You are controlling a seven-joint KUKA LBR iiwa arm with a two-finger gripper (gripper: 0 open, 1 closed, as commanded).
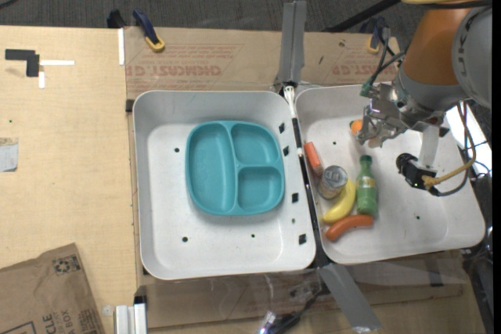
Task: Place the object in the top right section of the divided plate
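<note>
A teal divided plate (235,167) lies in the left bin (156,192); it has one long section on the left and two smaller ones on the right, all bare. My gripper (370,132) hangs low over the back of the right bin (454,223), at the end of the grey arm with its orange band. A small orange object (356,126) sits right against the gripper's left side; whether it is held I cannot make out. The gripper is well to the right of the plate, across the wall between the bins.
In the right bin's left part lie an orange carrot-like piece (313,156), a metal can (334,179), a banana (340,204), a green bottle (365,188) and a red-orange sausage shape (349,225). A black cable loop (415,170) hangs from the wrist.
</note>
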